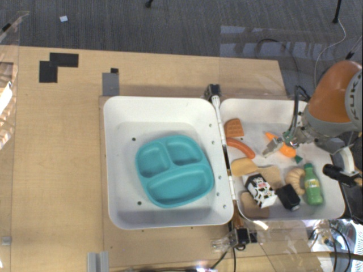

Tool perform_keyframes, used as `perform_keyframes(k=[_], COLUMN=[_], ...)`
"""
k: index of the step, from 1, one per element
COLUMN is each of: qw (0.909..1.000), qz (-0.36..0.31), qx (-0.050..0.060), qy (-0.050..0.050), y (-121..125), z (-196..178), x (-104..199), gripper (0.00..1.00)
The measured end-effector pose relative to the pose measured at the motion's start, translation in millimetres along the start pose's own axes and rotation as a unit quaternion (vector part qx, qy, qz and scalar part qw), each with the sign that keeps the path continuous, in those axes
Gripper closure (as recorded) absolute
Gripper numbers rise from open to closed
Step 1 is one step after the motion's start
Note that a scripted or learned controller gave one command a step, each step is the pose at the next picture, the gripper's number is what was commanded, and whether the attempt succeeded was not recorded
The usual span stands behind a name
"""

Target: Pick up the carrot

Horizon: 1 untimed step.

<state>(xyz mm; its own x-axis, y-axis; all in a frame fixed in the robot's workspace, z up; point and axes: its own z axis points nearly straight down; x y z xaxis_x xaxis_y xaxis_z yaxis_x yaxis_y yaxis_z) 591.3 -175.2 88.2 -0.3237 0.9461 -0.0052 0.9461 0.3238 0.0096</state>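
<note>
The carrot (271,135) is a small orange piece lying in the right white bin (255,109), near its middle right. My gripper (282,144) comes in from the right under the orange wrist band and sits directly over the carrot, hiding its middle. Orange shows on both sides of the gripper, at the upper left and lower right. It sits low in the bin, at the carrot's level.
The right bin also holds a sausage (241,148), a waffle piece (234,128), a bread slice (244,166), a cow-print carton (261,188), a black block (288,197), a bagel (296,177) and a green bottle (312,183). A teal divided plate (173,171) lies in the left bin (119,152).
</note>
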Motion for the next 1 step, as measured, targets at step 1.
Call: perform_keyframes(k=[1], qw=[1.0000], qz=[-0.001], qx=[-0.005], qy=[-0.002], y=[4.6], z=[-13.2], x=[0.8], gripper=[1.00])
